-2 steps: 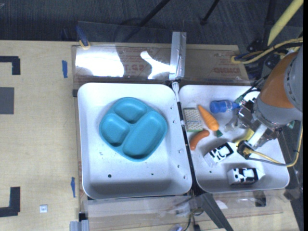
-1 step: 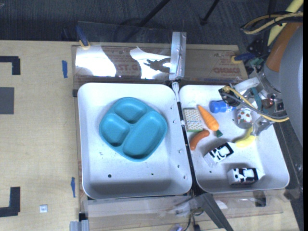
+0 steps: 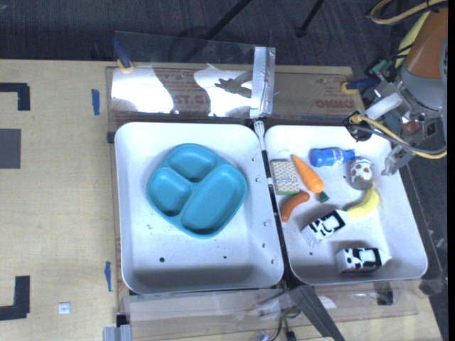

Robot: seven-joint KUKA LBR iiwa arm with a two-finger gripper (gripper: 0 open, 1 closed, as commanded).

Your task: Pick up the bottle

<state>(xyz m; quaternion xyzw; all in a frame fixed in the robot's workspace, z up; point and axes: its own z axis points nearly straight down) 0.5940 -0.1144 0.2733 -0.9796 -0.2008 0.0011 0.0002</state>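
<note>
A small blue bottle (image 3: 329, 156) with a pale cap lies on its side near the back of the right bin (image 3: 409, 222). Its cap end points right. My gripper (image 3: 395, 148) hangs over the back right corner of that bin, to the right of the bottle and apart from it. Between the two sits a white ball with coloured spots (image 3: 360, 170). Nothing shows in the gripper's grasp.
An orange carrot (image 3: 308, 174), a checked pad (image 3: 284, 176), a reddish piece (image 3: 293, 203), a banana (image 3: 364, 203) and two black-and-white toys (image 3: 325, 224) (image 3: 359, 258) share the right bin. The left bin (image 3: 135, 240) holds a blue sectioned plate (image 3: 197, 189).
</note>
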